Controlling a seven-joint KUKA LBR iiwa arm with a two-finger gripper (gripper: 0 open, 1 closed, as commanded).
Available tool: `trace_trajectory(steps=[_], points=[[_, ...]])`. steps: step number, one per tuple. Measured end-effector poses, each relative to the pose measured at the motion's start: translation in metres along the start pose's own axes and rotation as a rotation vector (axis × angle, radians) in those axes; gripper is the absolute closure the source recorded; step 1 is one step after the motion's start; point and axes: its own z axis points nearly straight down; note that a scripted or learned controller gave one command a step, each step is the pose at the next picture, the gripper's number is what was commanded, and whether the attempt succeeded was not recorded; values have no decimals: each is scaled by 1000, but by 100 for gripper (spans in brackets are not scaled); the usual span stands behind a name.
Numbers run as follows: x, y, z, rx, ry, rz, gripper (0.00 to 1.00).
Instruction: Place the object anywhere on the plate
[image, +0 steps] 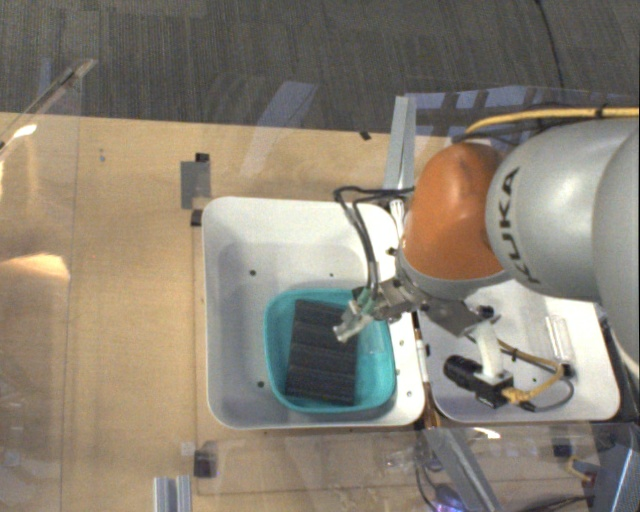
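A dark ribbed rectangular block (320, 352) lies flat on the teal plate (282, 318) in the left bin's lower half. My gripper (353, 322) hangs over the plate's right side, just above the block's upper right corner. Its pale fingertips sit close together, and I see nothing held between them. The orange wrist band and grey arm cover the gap between the two bins.
The left white bin (235, 260) holds the plate near its front wall, with bare floor toward the back and left. The right bin (590, 390) is mostly hidden under the arm. Wooden bench surface surrounds both bins.
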Motion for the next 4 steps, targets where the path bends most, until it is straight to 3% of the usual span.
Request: trace_trajectory(steps=[1,2,3,4], points=[[-40,-38,-104,-6,-3,14,0],[-40,-36,-115,-13,-5,11,100],[-36,-16,1,0,-1,-131,100],[-36,-16,0,-1,-1,-131,0]])
